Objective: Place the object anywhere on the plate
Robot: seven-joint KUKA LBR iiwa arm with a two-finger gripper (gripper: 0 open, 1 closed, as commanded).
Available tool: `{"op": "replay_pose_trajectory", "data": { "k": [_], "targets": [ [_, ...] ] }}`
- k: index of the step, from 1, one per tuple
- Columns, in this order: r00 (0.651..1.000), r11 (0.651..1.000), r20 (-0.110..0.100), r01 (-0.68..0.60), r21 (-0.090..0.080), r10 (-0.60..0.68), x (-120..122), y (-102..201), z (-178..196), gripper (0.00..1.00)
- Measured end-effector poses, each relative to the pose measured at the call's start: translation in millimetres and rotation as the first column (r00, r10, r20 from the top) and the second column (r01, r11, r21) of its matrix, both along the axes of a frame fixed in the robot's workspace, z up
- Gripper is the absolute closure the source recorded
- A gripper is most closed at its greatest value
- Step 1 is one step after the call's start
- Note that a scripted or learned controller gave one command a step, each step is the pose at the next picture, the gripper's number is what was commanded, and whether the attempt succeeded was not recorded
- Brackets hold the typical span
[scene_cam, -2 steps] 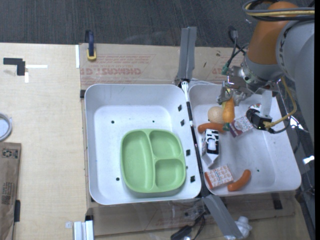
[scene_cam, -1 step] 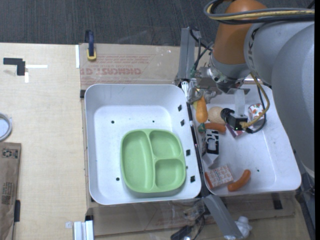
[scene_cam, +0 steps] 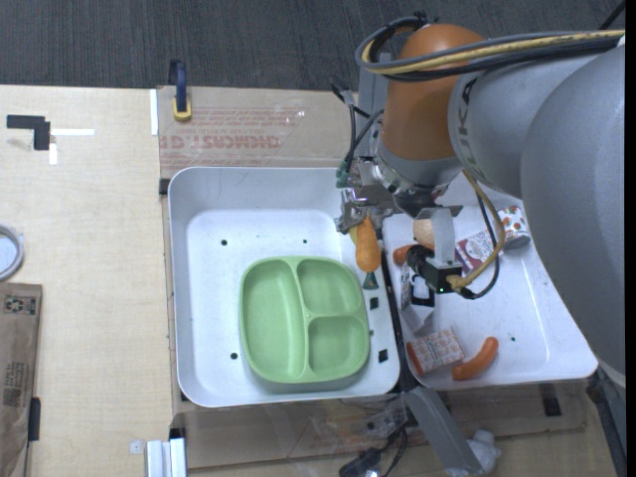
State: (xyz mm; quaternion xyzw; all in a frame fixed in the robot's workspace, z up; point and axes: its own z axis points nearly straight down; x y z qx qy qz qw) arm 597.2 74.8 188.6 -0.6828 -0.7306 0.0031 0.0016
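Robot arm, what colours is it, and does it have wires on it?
The arm is smooth grey with a rounded orange band above the wrist. Black and yellow cables loop over it. The gripper is small, metal and dark, with thin wires around it.

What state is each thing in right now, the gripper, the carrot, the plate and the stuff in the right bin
gripper: over the bins' shared wall, fingers around the carrot
carrot: held, hanging upright
green plate: flat in left bin, nothing on it
sausage: lying in right bin
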Motion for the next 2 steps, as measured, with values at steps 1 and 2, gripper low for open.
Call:
{"op": "replay_pose_trajectory", "data": {
  "k": [1, 2],
  "targets": [
    [0.999, 0.999, 0.0, -0.038, 0.0, 0.038, -44.7, 46.6, -9.7, 1.0],
    [0.999, 0.999, 0.0, -0.036, 0.0, 0.036, -44.5, 46.1, -9.5, 0.0]
  ]
}}
